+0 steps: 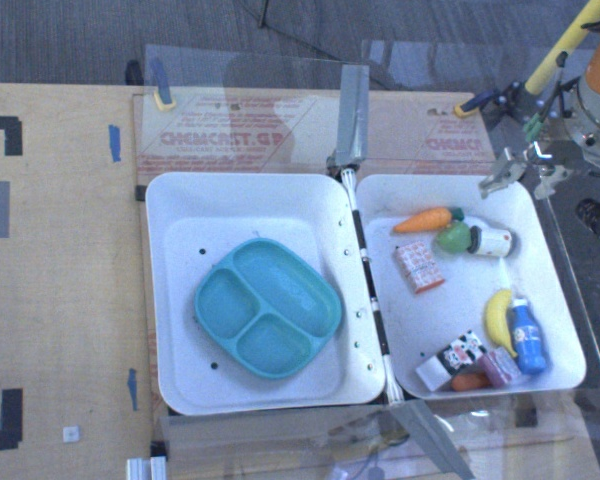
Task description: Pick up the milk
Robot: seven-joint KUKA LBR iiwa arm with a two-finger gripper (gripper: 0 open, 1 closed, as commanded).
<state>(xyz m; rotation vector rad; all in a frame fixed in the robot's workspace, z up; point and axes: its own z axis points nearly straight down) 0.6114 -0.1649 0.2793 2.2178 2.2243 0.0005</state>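
The milk [456,358] is a small carton with black and white cow patches, lying on its side near the front edge of the right bin [552,268]. A banana [497,318] lies just right of it, with a purple packet [500,366] and an orange item [469,380] against it. My gripper [520,181] hangs over the bin's far right corner, well away from the milk. Its fingers stand open with nothing between them.
The right bin also holds a carrot [423,220], a green item [454,237] beside a white bottle [491,241], a red checked carton [419,266] and a blue bottle [526,336]. A teal divided plate [268,306] lies in the left bin [170,228].
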